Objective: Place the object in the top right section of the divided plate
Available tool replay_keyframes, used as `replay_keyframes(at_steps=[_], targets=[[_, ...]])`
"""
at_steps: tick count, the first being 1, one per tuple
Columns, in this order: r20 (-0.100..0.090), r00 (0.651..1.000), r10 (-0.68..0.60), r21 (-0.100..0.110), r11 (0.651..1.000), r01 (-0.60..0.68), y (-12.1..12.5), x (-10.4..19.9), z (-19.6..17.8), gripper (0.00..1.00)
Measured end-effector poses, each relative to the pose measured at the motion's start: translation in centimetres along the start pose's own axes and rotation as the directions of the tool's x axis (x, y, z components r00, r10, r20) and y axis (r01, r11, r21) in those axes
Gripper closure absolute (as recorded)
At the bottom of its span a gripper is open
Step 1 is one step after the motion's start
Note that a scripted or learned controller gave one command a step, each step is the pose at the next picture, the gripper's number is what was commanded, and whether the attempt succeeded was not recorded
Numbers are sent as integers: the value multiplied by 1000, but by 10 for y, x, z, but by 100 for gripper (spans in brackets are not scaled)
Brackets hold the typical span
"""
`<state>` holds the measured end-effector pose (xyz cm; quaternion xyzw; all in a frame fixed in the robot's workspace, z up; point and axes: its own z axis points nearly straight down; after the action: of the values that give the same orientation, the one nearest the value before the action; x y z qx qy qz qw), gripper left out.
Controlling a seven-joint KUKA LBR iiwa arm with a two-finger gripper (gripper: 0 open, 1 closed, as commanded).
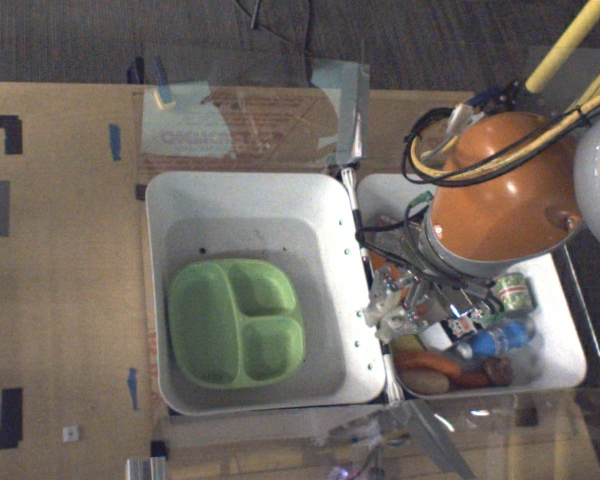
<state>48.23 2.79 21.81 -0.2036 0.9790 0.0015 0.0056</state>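
Note:
A green divided plate [236, 320] lies in the left white bin [180, 200], its sections bare. My gripper [400, 303] hangs low over the left part of the right bin [570, 353], under the orange wrist band. Below it lie several small objects: an orange carrot-like piece [430, 363], a tan one [425, 382], a dark red one [498, 371], a blue bottle [495, 340] and a green can [513, 291]. The wrist hides much of the fingers, and nothing clearly shows between them.
A clear plastic sheet [250, 118] lies on the bench behind the left bin. Cables and a yellow hose [570, 33] run from the arm at upper right. Blue tape marks [114, 140] dot the wooden bench.

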Motion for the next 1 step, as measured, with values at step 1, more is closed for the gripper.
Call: replay_keyframes(at_steps=[1], targets=[[-2,999,37,1,999,-37,23,-134,-102,100]])
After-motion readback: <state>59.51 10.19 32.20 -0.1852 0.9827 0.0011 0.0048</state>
